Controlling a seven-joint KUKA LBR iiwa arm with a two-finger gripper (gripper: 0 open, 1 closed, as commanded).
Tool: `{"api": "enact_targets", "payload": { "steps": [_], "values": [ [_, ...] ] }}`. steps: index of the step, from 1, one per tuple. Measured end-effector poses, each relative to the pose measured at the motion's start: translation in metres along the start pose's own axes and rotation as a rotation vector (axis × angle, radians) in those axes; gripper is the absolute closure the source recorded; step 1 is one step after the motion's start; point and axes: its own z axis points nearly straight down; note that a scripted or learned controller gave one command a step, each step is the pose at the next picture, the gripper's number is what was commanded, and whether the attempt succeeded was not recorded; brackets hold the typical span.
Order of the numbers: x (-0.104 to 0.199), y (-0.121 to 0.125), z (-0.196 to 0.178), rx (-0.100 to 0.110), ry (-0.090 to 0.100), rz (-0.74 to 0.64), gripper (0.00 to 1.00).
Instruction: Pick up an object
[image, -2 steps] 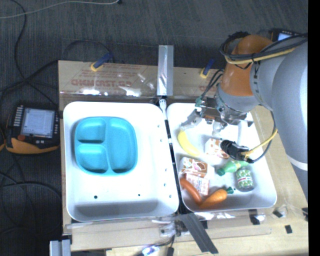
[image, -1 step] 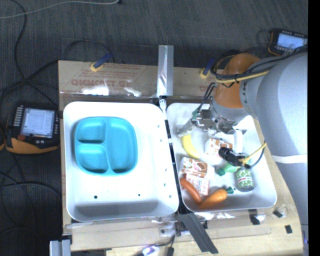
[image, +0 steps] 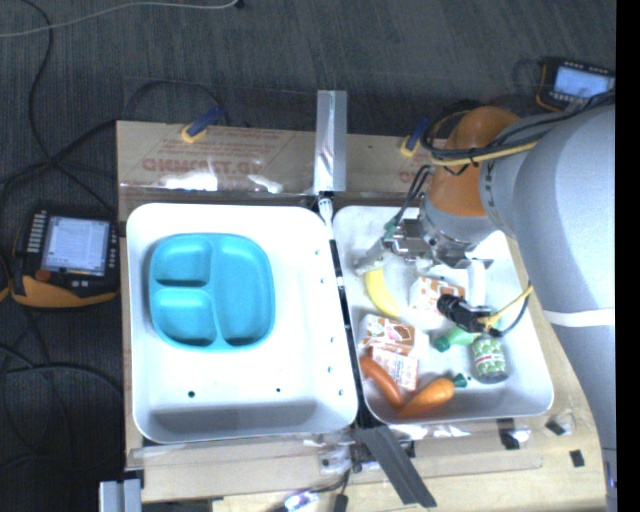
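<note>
Landmark = yellow banana (image: 378, 292), lying curved in the right white shallow bin (image: 535, 395), near its left wall.

Gripper (image: 400, 240) sits low over that bin, just beyond the banana's far end and close above it. Can't tell whether it is apart or together, the wrist blocks the view. Nothing visibly clamped in it.

Pick candidates, all relative to the banana:
- small white-and-orange box (image: 432, 293): just right of it
- orange-and-white printed packet (image: 392, 350): just nearer the camera, touching or nearly touching the banana's near tip
- reddish-brown sausage (image: 377, 381): nearer still, beside the packet's lower left edge
- orange carrot (image: 428, 396): nearer and to the right, green stub pointing right, its left end meeting the sausage
- green round jar (image: 489, 358): well to the right and nearer

Left of the banana, across the bin walls: left white shallow bin (image: 140, 330) with a light blue three-section plastic plate (image: 210, 290) lying flat in its far half
</note>
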Motion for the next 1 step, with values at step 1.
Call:
{"api": "enact_targets", "payload": {
  "steps": [1],
  "values": [
    [0.0008,0.0005,-0.0099,-0.001,0.002,0.000,1.00]
  ]
}}
